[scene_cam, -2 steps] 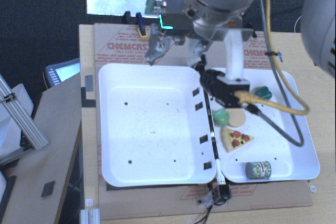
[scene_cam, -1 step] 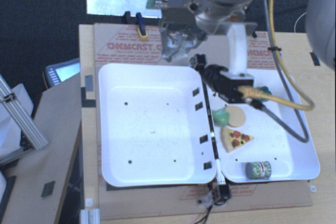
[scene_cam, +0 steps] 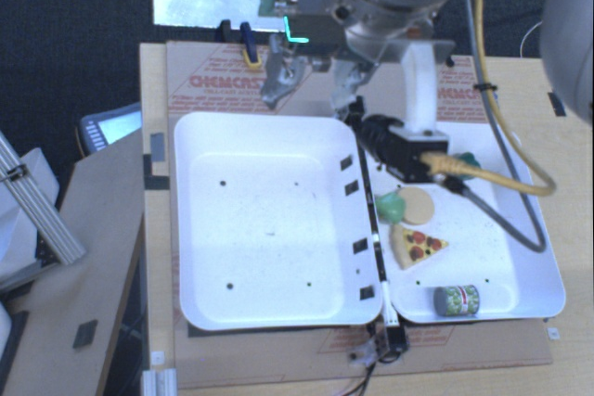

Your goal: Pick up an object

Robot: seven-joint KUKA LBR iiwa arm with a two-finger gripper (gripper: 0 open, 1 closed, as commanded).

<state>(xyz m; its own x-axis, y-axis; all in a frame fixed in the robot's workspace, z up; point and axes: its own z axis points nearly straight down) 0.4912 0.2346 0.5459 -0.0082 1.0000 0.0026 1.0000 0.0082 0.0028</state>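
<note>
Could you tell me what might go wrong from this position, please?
1. The gripper hangs over the far rim of the left bin, while the pizza slice, the can and the green and tan pieces lie in the right bin; a descent here would likely grasp nothing.
2. The yellow cable drapes over the right bin and could snag objects.

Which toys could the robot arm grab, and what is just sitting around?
For the job:
- toy pizza slice
- small green can
- round tan biscuit
- green toy piece
- metal two-finger gripper

Just sitting around:
- left white bin
- right white bin
- yellow cable
- brown cardboard sheet
</note>
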